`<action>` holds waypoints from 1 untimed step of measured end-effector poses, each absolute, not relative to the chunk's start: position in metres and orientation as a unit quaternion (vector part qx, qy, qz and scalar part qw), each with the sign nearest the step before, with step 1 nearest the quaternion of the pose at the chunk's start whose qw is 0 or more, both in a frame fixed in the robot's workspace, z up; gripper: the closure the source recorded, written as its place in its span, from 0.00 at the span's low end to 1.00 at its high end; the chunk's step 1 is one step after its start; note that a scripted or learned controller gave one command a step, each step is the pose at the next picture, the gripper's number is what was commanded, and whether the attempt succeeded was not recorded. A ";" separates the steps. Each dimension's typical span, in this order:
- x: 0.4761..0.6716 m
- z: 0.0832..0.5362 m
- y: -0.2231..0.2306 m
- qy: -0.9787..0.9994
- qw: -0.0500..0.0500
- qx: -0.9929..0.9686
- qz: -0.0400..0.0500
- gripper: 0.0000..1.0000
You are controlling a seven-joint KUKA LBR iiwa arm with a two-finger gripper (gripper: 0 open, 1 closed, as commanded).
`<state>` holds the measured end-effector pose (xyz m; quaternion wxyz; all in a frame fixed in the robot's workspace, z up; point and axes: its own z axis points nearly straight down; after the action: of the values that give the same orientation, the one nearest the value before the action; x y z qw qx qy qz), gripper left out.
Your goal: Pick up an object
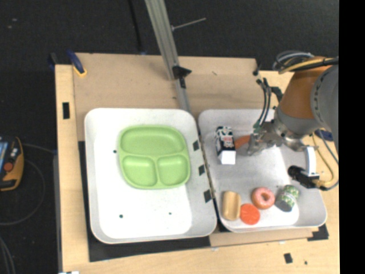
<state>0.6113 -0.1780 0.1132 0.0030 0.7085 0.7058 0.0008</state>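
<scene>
My gripper (252, 146) hangs low over the upper part of the right bin (268, 170), under the orange-banded wrist (296, 99). A small orange-red piece (242, 141) shows right beside its tip; whether it is gripped is unclear. Just to the left stand a black-and-white carton (224, 136) and a white block (228, 157). Along the bin's front lie a tan cylinder (230, 205), a red-orange ball (249, 214), a pink doughnut (263, 197) and a green-grey object (288, 198).
The left bin (102, 210) holds a green divided plate (154, 156). A grey metal post (165, 39) rises behind the bins. Cables and a black-white part (305, 173) of the arm hang over the right bin's right edge.
</scene>
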 end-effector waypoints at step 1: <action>0.618 0.159 -0.180 0.708 0.003 0.706 0.001 1.00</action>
<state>0.6184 -0.1804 0.1588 0.0027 0.7064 0.7078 0.0014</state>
